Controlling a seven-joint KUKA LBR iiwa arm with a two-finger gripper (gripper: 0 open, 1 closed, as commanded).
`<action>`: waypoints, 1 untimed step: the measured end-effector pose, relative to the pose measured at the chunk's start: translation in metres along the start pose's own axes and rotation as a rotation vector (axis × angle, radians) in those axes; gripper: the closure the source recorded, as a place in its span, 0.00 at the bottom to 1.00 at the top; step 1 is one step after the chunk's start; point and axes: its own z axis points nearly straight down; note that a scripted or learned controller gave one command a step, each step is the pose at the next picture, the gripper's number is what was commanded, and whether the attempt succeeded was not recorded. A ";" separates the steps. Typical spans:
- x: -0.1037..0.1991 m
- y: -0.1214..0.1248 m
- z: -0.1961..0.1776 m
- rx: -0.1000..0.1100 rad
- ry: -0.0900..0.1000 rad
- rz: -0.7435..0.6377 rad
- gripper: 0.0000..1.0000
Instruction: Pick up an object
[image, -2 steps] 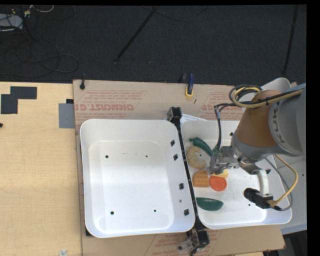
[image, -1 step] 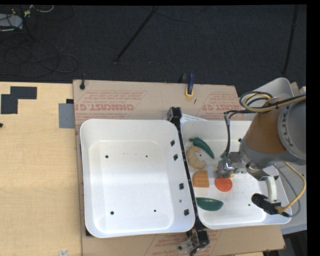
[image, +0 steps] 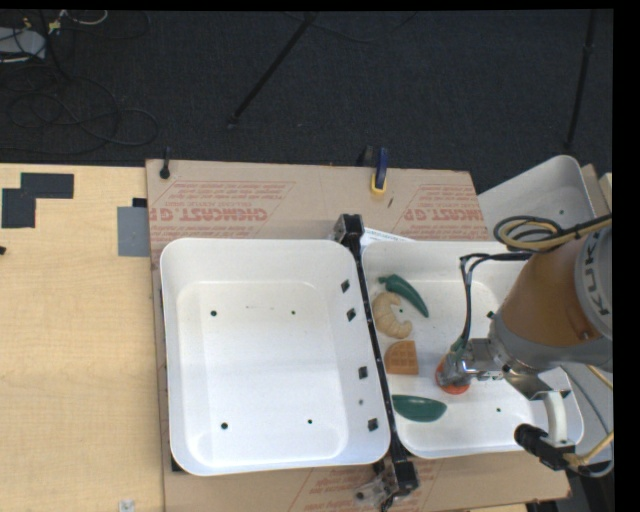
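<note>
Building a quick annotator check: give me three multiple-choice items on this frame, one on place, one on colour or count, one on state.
1. Which bin holds the loose objects?
A. the left bin
B. the right bin
C. both bins

2. How many green objects lie in that bin?
A. one
B. two
C. four

3. Where is the hand?
A. low over a red object in the right bin
B. parked above the left bin
C. outside both bins

Key:
1 B: the objects all lie in the right bin.
2 B: a green pepper at the top and a flat green piece lower down.
3 A: the hand sits right at the red object.
</note>
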 end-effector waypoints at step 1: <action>0.020 0.060 0.002 0.004 0.001 -0.003 1.00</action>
